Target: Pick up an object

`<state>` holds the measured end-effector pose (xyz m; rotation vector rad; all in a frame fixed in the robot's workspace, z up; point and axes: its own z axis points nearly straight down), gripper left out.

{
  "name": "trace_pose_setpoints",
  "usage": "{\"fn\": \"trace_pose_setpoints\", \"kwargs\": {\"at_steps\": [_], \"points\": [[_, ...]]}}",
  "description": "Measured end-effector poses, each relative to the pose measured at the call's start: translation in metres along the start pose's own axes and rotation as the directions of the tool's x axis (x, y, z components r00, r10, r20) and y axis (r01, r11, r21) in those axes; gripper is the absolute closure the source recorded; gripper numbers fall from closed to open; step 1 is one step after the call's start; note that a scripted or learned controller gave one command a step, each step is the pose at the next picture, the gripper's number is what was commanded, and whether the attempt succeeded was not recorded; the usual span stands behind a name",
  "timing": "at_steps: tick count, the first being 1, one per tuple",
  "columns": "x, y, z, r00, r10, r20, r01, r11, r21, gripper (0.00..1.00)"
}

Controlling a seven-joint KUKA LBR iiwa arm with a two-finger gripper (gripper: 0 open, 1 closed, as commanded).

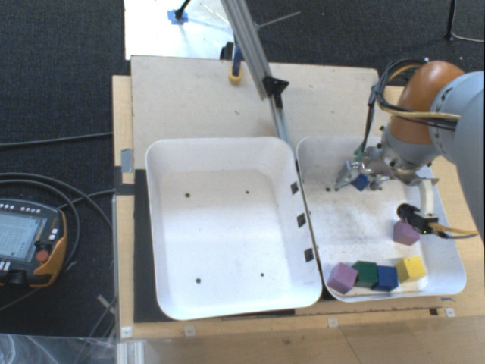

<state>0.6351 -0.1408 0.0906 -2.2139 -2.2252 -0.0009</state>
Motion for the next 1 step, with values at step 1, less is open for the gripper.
{"fn": "trace_pose_setpoints", "kwargs": {"at_steps": [1], "points": [[-0.0082, 0.0547, -0.0013, 1.000, -0.003, 0.002, 0.003, 1.000, 0.005, 0.00]]}}
